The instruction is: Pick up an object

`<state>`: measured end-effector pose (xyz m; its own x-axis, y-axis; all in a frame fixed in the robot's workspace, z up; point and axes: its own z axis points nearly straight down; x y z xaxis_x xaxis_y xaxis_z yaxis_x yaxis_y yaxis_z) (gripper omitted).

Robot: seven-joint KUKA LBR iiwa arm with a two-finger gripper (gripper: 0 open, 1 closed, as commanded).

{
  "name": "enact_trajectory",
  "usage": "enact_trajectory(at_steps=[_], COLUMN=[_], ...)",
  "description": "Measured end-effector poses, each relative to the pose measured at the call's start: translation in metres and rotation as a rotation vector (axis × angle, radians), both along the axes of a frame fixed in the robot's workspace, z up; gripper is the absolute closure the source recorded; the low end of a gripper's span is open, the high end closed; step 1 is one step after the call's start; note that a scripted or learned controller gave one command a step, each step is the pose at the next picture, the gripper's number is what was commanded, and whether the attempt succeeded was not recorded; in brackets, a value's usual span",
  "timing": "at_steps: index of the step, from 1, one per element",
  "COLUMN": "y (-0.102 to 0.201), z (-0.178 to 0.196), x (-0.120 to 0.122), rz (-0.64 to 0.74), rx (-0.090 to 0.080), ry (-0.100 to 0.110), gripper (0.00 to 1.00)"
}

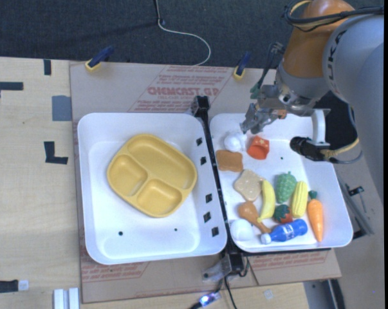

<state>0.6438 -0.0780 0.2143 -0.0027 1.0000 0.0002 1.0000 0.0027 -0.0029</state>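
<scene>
**Gripper over a crowded right bin**

We see the gripper [253, 125] hanging at the far end of the right bin [340, 192], reaching in from the right on the grey arm [348, 50] with its orange band. Its dark fingers point down and toward the left, but we cannot tell whether they are spread or closed, and we see nothing between them.

The objects to pick lie just below and beyond it. A red pepper-like piece [258, 147] sits just beside the gripper, on the near side and slightly right. A small white round piece [233, 140] lies just left of the fingertips, close to the divider between the bins. Directly nearer to us from there is a tan, bun-like piece [229, 161], then a slice of bread [248, 185].

Farther from the gripper, toward the near end of the bin, things crowd together: a banana [267, 199], a green leafy vegetable [284, 187], an ear of corn [299, 198], a carrot [316, 219], a drumstick [251, 214], a blue bottle [285, 231] and a white egg-like piece [240, 228]. Several of these touch one another.

Well to the gripper's left, the left bin [94, 172] holds a yellow compartment tray [152, 174]. Both bins rest on a cardboard sheet [174, 89] on the bench [26, 172].
</scene>
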Motion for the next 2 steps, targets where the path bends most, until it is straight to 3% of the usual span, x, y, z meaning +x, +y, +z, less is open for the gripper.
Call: enact_trajectory(at_steps=[2], y=[-0.0014], z=[0.0172], x=[-0.0035], rz=[-0.001], rx=[0.000], ry=[-0.002], gripper=[1.00])
